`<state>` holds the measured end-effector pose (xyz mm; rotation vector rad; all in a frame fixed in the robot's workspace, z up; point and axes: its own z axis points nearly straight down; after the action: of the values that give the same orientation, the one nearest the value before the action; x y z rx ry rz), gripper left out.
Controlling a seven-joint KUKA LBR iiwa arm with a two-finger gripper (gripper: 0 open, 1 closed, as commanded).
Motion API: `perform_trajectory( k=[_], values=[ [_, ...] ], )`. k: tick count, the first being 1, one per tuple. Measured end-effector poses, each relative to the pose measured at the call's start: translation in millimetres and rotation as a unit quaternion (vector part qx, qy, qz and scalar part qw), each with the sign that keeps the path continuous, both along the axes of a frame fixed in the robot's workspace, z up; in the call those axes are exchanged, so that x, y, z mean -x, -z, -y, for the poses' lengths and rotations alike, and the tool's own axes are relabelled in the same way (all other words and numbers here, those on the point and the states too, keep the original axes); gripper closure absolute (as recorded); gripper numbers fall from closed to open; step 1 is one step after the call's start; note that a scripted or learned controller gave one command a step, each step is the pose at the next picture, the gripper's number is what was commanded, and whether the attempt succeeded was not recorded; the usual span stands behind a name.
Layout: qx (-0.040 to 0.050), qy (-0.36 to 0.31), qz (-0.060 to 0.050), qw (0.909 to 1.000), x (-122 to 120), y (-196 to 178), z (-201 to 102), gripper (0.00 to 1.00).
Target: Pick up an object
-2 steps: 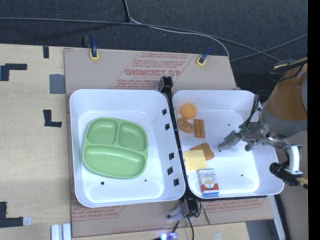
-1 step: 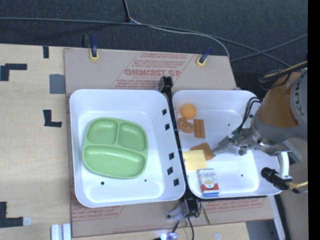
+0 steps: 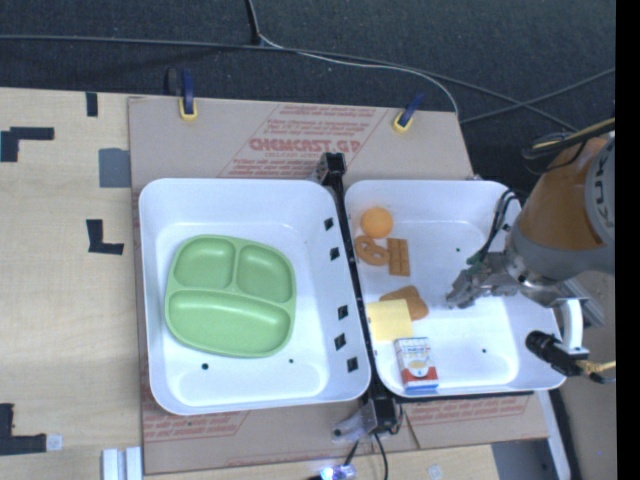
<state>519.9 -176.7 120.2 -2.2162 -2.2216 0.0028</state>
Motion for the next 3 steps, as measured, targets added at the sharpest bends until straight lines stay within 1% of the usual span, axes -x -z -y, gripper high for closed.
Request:
perform_trajectory(
  k=[1, 2, 3],
  values=[
    [0.0009, 0.000, 0.003, 1.0000, -5, -44, 4, 1.00],
    [0.0012, 0.000, 0.004, 1.0000, -13, -90, 7, 1.00],
    [0.0014, 0.000, 0.004, 1.0000, -14, -143, 7, 1.00]
  ],
)
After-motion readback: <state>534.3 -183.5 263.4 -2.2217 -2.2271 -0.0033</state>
